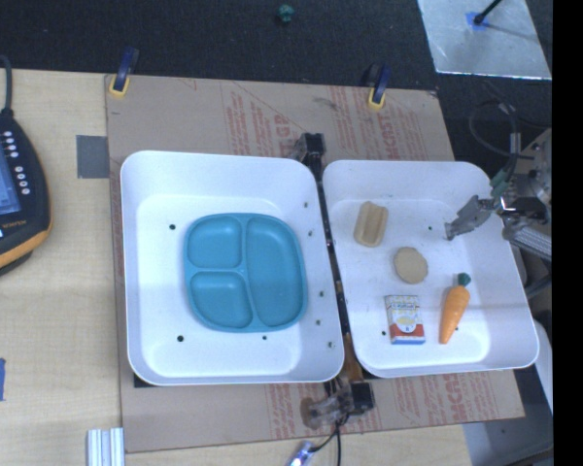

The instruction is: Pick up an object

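The right bin [408, 169] holds a tan rectangular block [370, 224], a round tan disc [410, 265], a toy carrot [454, 311] and a small white and red carton [404, 318]. My gripper [482, 202] hangs over the bin's upper right part, reaching in from the right edge. It is open, with one grey finger [463, 219] pointing down and left, and nothing sits between its fingers. It stands clear of the objects, right of the tan block and above the carrot.
The left bin [136, 178] contains a blue divided plate [245, 271]. A teach pendant [5, 197] lies on the bench at the far left. Two clamps [124, 71] [376, 83] pin the cardboard sheet under the bins at its back edge.
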### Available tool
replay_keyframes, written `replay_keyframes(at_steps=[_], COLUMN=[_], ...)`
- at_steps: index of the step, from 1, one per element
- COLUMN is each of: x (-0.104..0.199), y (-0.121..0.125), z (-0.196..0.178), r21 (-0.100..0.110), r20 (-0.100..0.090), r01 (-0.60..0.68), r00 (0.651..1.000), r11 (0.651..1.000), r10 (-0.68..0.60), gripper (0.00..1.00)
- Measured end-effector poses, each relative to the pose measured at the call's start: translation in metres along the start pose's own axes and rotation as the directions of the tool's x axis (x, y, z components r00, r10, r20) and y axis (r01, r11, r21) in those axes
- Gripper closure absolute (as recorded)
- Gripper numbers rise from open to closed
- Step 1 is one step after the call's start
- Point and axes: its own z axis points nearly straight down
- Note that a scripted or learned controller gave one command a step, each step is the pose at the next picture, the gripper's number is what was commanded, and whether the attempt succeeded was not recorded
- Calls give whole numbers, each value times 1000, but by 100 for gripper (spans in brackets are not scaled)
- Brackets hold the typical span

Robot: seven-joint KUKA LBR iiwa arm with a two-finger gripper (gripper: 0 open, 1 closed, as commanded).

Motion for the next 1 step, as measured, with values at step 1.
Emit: replay_keyframes(at_steps=[1], x=[45], y=[38], z=[82], r21=[2], r20=[1], r01=[2], r00=[1000], r11=[1000], r10=[-2], gripper=[0])
